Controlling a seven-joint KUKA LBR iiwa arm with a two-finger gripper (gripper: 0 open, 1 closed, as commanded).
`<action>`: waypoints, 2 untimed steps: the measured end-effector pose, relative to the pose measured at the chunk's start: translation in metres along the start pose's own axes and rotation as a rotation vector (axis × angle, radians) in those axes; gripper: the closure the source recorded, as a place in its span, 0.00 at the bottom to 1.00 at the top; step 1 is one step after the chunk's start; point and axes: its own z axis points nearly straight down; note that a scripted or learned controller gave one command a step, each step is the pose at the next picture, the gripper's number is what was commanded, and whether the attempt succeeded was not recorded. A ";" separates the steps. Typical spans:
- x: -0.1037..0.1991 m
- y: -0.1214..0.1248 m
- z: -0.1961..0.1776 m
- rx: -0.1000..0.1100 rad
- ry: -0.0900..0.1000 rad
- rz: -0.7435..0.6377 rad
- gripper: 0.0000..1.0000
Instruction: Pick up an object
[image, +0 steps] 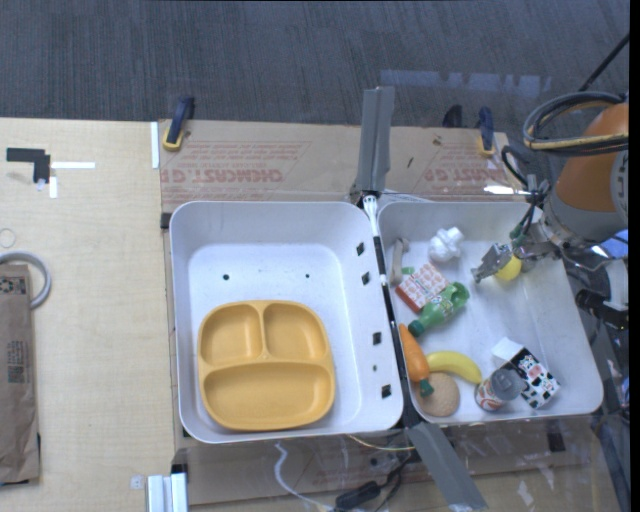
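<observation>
My gripper (493, 265) hangs over the back of the right bin (585, 340), reaching in from the right. A small yellow object (511, 267) sits between its grey fingers, and they are shut on it. Below it in the bin lie a white crumpled item (445, 243), a red and white packet (422, 285), a green bottle (441, 307), a carrot (414, 354), a banana (455, 365), a tan round piece (441, 397), a small can (497, 389) and a black-and-white patterned carton (533, 377).
The left bin (200, 250) holds a yellow divided plate (266, 362). A grey divider bar (375, 140) stands between the bins at the back. Black cables (560, 110) loop above the arm at the right. A brown paper bag (15, 370) lies on the bench at far left.
</observation>
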 end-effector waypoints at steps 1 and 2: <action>-0.001 0.001 -0.011 -0.002 -0.005 -0.003 1.00; 0.023 0.038 -0.128 -0.001 -0.005 0.089 1.00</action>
